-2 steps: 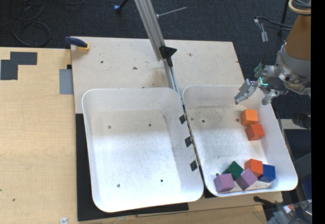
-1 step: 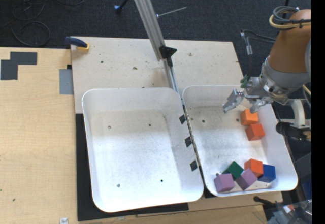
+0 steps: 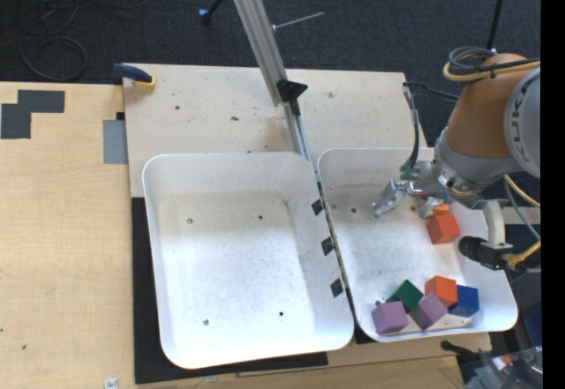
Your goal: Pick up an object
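My gripper (image 3: 386,199) hangs low over the upper middle of the right bin (image 3: 362,171), its silver fingers pointing left, open, with nothing between them. An orange block (image 3: 442,226) lies on the bin floor just right of the fingers, under the wrist and apart from them. At the bin's front edge is a cluster of blocks: a green block (image 3: 407,294), a second orange block (image 3: 440,288), a blue block (image 3: 466,300) and two purple blocks (image 3: 389,317) (image 3: 427,310).
The left bin (image 3: 177,175) sits beside the right one, sharing a rim with black clips (image 3: 327,246). A slanted aluminium post (image 3: 260,26) rises behind the bins. A blue clamp (image 3: 132,74) sits at the bench's back left corner.
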Motion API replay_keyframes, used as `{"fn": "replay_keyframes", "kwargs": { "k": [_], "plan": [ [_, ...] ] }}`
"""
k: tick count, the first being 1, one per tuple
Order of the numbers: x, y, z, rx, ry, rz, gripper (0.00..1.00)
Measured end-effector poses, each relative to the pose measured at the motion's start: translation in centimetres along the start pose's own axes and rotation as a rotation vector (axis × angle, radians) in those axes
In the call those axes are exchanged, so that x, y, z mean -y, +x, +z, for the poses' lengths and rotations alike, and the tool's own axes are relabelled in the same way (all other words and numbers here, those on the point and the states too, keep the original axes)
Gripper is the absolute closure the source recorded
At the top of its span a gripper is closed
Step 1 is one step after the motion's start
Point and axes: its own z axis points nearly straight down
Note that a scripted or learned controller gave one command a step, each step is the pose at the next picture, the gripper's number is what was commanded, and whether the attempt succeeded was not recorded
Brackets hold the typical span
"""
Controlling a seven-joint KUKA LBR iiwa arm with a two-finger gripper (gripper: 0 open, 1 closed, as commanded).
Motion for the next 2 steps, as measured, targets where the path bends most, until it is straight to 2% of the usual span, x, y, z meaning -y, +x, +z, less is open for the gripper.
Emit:
{"fn": "replay_keyframes", "kwargs": {
  "k": [1, 2],
  "plan": [
    [0.7, 0.8, 5.1, 0.000, -0.001, 0.005, 0.00],
    [0.6, 0.5, 3.8, 0.001, -0.005, 0.015, 1.00]
  ]
}}
